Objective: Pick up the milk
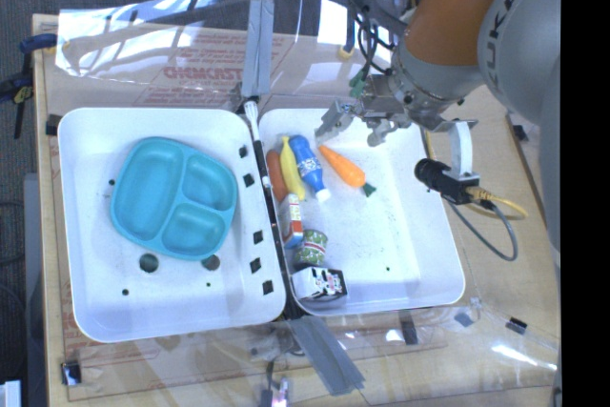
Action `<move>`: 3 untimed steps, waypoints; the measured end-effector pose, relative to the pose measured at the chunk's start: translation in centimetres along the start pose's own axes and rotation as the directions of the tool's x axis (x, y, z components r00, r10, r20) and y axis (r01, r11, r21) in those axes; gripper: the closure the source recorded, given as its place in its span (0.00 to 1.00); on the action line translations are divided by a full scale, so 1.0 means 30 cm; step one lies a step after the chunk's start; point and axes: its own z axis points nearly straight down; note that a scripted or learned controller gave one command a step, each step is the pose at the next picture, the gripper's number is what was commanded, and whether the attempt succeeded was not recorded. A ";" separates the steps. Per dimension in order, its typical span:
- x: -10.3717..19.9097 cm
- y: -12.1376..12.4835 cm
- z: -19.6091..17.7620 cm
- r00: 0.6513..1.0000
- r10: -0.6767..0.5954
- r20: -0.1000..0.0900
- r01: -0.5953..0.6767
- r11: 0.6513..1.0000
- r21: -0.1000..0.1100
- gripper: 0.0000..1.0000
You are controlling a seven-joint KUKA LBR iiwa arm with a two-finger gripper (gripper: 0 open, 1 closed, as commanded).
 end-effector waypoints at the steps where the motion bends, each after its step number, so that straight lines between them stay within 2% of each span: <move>1: 0.000 -0.229 0.615 0.988 0.154 -0.001 -0.154 0.988 -0.005 0.00; 2: -0.198 -0.365 0.572 1.000 -0.015 -0.001 0.015 1.000 -0.003 0.00; 3: -0.002 -0.363 0.631 0.999 0.054 0.010 -0.054 0.999 -0.010 0.00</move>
